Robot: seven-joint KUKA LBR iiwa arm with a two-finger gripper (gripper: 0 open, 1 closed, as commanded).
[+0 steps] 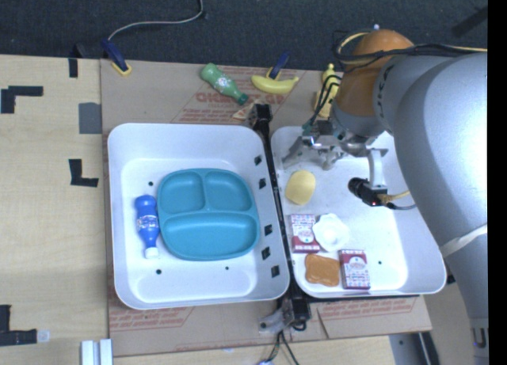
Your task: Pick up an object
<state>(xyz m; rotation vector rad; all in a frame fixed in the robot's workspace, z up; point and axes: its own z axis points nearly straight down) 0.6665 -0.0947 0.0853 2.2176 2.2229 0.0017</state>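
Observation:
In the right bin (400, 272) lies a pale yellow rounded object (300, 187) at the upper left. Just above it, near the bin's back wall, hangs my gripper (310, 157), open, with nothing between its fingers. Lower in the same bin are a red-and-white carton (303, 233), a crumpled white object (329, 231), a brown bun-like piece (322, 270) and a second red carton (354, 268). The grey arm with its orange band (372, 55) covers the bin's right side.
The left bin (131, 146) holds a blue divided plate (208, 213) and a small blue bottle (146, 225) beside it. Behind the bins, on the cardboard, lie a green bottle (223, 83) and a banana (274, 82). A black divider (269, 189) separates the bins.

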